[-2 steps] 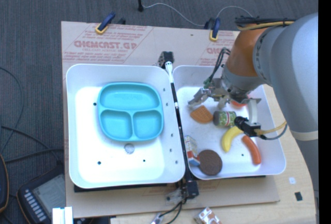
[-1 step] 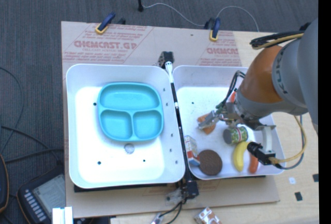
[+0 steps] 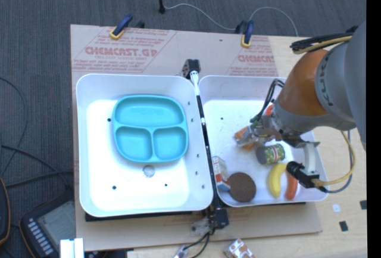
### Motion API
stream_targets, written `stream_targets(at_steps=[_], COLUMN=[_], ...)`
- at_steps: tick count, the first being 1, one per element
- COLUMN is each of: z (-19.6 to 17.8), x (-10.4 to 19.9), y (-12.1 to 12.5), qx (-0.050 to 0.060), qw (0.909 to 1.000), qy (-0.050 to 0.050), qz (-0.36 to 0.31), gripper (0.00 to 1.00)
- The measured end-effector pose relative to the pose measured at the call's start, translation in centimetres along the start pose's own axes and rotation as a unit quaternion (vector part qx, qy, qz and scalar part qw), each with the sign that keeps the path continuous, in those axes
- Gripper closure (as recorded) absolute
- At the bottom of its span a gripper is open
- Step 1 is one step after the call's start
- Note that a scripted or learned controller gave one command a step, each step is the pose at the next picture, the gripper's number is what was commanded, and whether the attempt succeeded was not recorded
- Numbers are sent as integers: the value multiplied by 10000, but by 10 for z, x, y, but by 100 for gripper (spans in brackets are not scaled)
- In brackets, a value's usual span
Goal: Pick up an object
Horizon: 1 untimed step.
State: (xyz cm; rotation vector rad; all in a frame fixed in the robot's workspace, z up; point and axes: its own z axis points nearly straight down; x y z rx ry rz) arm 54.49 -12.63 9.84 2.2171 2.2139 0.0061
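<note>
Progress looks early: gripper (image 3: 259,133) sits low in the right bin (image 3: 238,102) among small items, nothing lifted, jaw state unclear.

A blue divided tray (image 3: 150,128) lay in the left white bin (image 3: 95,149). Two blue-and-yellow clamps (image 3: 121,26) (image 3: 246,34) gripped the far edge of the brown board (image 3: 196,48), which rested over grey carpet (image 3: 47,0).

bins (image 3: 95,131) - glossy white plastic | tray (image 3: 150,129) - smooth blue plastic | board (image 3: 178,48) - matt cardboard
</note>
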Motion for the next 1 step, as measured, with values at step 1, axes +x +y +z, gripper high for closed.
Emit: stream_targets(at_steps=[1], z=[-100], x=[29], y=[-60], qx=[45], qw=[10000], qy=[14], qz=[-9], gripper=[100])
